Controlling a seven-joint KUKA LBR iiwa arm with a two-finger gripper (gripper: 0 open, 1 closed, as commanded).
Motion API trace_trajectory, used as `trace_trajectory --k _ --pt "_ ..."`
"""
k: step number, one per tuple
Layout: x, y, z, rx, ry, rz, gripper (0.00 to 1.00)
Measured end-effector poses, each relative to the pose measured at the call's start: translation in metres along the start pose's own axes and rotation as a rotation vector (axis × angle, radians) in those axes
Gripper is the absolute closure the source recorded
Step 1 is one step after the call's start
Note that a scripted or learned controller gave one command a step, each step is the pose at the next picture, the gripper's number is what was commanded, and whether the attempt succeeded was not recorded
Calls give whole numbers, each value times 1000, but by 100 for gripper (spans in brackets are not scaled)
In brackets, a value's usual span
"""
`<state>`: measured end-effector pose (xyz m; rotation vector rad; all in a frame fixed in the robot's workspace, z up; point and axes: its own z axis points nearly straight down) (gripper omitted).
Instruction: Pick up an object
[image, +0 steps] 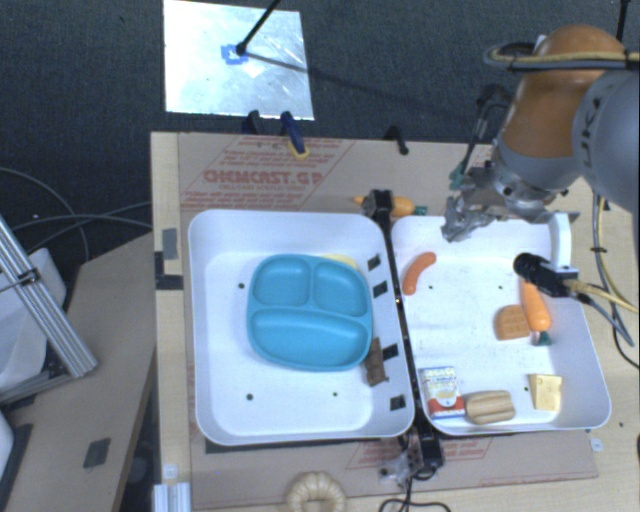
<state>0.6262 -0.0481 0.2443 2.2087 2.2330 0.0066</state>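
Observation:
My gripper hangs over the far left corner of the right bin, below the grey wrist and orange band. An orange sausage lies just in front of it and to the left, apart from it. Further right lie a carrot and a brown toast slice, touching each other. Along the near edge sit a small carton, a bread roll and a yellow cheese piece. I see nothing gripped.
The left bin holds a blue divided plate, a yellow piece peeking from behind it and a brown item by the divider. A small orange object lies on the cardboard behind the bins. Cables run along the right bin's right side.

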Motion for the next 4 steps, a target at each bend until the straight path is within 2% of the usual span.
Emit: trace_trajectory --k 1,2,3,4 --pt "64 4 3 1 1 0 100" --pt "121 9 23 3 0 1 100" --pt "149 6 10 1 -1 3 100" --pt "144 2 11 3 -2 10 100"
